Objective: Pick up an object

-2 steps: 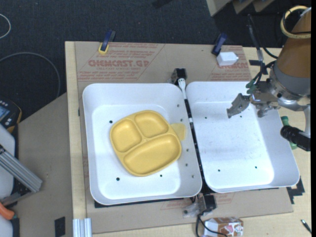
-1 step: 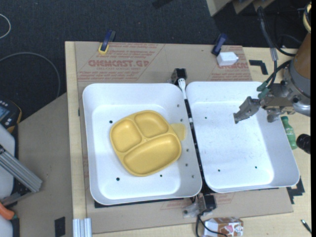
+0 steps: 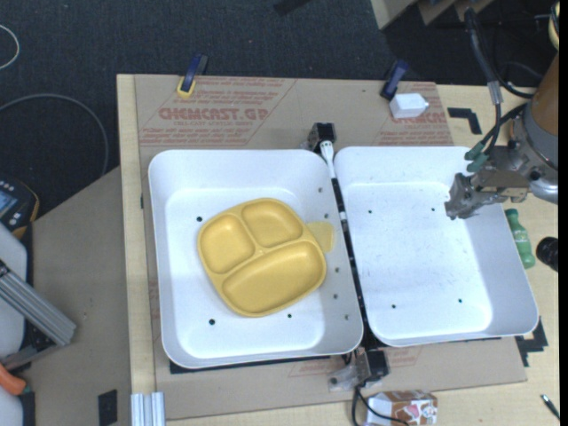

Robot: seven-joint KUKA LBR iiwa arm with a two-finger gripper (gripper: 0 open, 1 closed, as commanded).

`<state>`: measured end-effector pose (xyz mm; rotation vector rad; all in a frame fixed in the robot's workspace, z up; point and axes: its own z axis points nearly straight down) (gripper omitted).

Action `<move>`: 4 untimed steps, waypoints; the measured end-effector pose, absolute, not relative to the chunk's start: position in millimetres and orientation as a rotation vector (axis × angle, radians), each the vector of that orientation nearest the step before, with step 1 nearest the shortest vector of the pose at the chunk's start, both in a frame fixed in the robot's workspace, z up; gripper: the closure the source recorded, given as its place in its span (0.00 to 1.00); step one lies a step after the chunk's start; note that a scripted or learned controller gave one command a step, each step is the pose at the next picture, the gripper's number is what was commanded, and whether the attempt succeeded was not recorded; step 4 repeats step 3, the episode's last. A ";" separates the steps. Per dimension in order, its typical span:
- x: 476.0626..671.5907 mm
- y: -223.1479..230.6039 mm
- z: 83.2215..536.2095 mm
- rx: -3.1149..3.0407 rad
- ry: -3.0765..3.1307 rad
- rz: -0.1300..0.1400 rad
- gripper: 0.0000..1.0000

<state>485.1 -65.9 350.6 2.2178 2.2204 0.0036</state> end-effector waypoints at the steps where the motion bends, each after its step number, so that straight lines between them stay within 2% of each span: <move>1: 478.7 89.5 354.9 2.202 2.243 0.007 1.00; 2: 480.6 53.6 366.6 2.223 2.216 0.004 1.00; 3: 479.7 92.8 424.1 2.214 2.224 0.009 1.00; 4: 479.7 92.8 424.1 2.214 2.224 0.009 1.00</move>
